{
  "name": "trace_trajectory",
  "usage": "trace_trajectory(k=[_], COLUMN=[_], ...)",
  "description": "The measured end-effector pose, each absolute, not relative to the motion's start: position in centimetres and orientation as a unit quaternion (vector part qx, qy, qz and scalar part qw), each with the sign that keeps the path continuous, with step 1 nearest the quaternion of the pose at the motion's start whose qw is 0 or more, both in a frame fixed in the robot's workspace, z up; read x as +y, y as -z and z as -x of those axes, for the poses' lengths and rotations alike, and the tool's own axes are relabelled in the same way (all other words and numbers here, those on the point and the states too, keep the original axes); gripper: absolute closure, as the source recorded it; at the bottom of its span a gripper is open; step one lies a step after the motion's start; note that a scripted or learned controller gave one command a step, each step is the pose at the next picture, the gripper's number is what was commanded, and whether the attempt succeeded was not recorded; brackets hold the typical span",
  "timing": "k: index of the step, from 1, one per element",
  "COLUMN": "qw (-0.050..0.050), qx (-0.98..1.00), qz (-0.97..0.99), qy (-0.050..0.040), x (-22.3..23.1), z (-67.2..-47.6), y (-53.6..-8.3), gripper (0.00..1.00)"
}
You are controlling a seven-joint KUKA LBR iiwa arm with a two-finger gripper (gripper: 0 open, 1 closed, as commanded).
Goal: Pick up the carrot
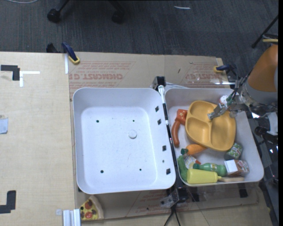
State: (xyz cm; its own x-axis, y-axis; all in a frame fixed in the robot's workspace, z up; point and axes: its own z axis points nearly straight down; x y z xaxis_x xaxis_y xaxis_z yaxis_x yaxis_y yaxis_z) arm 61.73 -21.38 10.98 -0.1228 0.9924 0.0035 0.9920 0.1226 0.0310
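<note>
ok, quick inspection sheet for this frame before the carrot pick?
Surface: cardboard-covered bench bearing two white bins; left bin and right bin sit side by side.
Job's things: carrot lies in the right bin, partly tucked under the yellow divided plate.
Clutter: sausage, red pepper, yellow bottle, green bottle, small packets at the bin's right.
Grippers: gripper sits low over the plate, apart from the carrot; jaws too small to judge.
Cables: black cable runs off the front edge.
Surroundings: blue-yellow clamps, pizza toy, chair base on carpet.
</note>
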Motion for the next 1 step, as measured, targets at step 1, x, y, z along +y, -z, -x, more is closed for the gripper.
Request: trace_trajectory(k=[1], qw=[0.013], qx=[0.749], qz=[-0.662], qy=[-0.0110], x=[-21.59], z=[-61.79], y=[-11.89], gripper=[1.00])
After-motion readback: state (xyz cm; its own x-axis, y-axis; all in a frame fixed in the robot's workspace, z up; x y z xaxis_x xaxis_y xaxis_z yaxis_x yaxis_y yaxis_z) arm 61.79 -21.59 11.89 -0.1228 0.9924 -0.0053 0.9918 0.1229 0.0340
